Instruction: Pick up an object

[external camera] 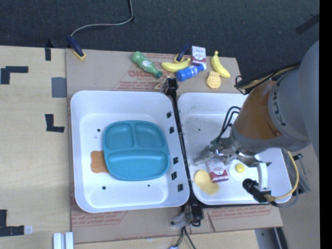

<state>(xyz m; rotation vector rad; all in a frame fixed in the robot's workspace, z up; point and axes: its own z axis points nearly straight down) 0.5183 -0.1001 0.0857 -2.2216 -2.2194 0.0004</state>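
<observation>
bins (83, 139): smooth white plastic, slightly glossy | divided plate (137, 150): matt blue plastic | surface (31, 139): pale wood grain (brown cardboard sheet (104, 79) under the bins) | arm (275, 113): grey, satin sheen

The bench (31, 139) is carrying a cardboard sheet (104, 69), and two white bins (83, 113) are sitting on it. Behind the bins, a green bottle (146, 64), two bananas (175, 65), a blue bottle (188, 72) and a small carton (198, 54) are lying on the cardboard.
</observation>
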